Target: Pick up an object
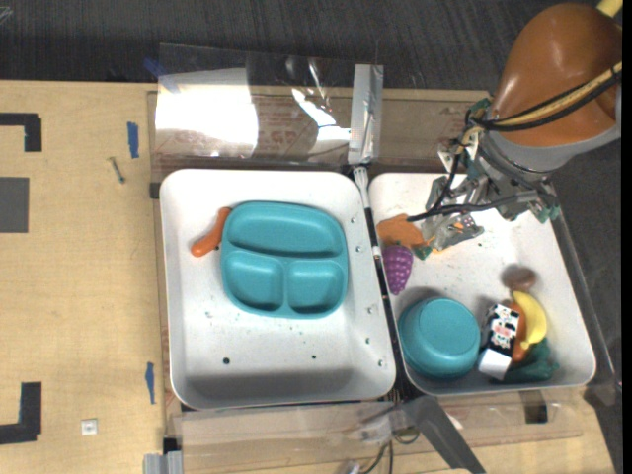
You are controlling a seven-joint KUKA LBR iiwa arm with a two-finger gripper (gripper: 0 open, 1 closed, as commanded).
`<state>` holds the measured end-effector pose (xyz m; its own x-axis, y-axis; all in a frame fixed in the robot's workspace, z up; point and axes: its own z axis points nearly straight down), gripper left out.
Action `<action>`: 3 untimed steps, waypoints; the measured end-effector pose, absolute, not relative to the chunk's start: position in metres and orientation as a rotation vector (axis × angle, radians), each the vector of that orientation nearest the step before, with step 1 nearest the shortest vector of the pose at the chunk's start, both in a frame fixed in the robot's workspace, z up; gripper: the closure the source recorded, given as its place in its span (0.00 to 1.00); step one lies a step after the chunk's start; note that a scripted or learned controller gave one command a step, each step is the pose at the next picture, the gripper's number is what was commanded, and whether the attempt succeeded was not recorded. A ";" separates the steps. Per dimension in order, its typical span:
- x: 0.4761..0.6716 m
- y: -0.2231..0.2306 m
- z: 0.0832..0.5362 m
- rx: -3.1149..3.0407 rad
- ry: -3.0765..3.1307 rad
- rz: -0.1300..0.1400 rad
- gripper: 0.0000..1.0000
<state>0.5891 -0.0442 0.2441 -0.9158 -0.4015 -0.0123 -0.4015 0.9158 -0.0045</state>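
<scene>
The end effector hung low over the far left part of the right shallow white plastic bin, reaching in from the right below the grey arm's orange band. Whether its fingers were spread or closed could not be told; cables and metal parts blurred together there, and nothing could be seen between the fingers.

The nearest candidate for picking was the small orange carrot-like toy with a green tip, lying just to the left of the end effector, close enough that they might have touched, though contact was unclear. Its long axis ran roughly left to right, slanting slightly toward the near side at the green end. Just beyond it, nearer the camera, lay the purple bunch of plastic grapes, against the bin's left wall.

The other objects lay well apart from the end effector, toward the near side: a round teal plastic bowl, a yellow toy banana, a small black-and-white carton and a brown rounded piece.

A short shift leftward and down probably mattered most, with the fingers set across the carrot's narrow width.
</scene>
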 end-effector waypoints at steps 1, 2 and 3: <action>0.639 -0.081 0.280 -0.797 3.026 -0.004 1.00; 0.639 -0.080 0.279 -0.800 3.026 -0.002 0.00; 0.559 -0.144 0.179 -0.814 3.034 0.002 0.00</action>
